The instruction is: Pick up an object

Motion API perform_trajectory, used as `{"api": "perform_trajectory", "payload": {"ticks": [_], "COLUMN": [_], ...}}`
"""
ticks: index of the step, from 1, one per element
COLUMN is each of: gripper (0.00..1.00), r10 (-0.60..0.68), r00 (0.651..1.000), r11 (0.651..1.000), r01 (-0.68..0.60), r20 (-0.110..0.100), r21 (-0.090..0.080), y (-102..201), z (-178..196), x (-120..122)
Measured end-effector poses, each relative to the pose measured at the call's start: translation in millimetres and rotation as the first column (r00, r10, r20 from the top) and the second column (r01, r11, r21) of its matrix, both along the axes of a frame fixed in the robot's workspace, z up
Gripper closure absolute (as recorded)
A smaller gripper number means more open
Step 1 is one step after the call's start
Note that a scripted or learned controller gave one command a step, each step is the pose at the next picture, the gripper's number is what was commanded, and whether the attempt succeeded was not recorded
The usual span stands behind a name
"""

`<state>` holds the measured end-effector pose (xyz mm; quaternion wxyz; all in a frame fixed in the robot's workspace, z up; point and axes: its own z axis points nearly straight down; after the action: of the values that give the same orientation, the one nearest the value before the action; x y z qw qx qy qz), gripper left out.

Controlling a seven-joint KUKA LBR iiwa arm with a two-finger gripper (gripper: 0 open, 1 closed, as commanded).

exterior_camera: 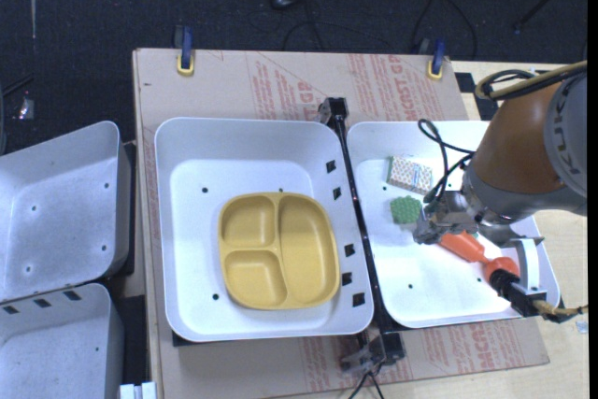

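Note:
In the right bin (411,308) a small white box with a dotted pattern (411,171) lies at the back. A green lump (405,208) sits just in front of it. An orange tool with a dark tip (476,253) lies toward the bin's right side. My gripper (432,227) is low in the bin, between the green lump and the orange tool, close to both. The arm's orange band and grey wrist (523,163) hide the bin's back right part.
The left bin (187,201) holds a yellow divided plate (278,249) in its middle. A black divider (350,201) runs between the two bins. White trays (56,210) stand off the bench to the left. Cables trail behind the arm at the right.

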<state>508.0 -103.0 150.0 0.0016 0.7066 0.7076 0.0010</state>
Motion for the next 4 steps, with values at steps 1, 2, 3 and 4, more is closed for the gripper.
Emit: {"api": "perform_trajectory", "payload": {"ticks": [1, 2, 3, 4], "gripper": [1.0, 1.0, 1.0, 1.0], "r10": [0.0, -0.001, 0.007, 0.007], "r00": [1.0, 1.0, 1.0, 1.0], "r11": [1.0, 1.0, 1.0, 1.0], "r01": [0.0, 0.001, -0.007, -0.007], "r20": [0.002, -0.003, -0.001, -0.003], "r21": [-0.001, 0.0, 0.003, 0.002], "y": [-5, -5, 54, 98], "z": [55, 57, 72, 78], "x": [-7, -7, -6, -4]}}
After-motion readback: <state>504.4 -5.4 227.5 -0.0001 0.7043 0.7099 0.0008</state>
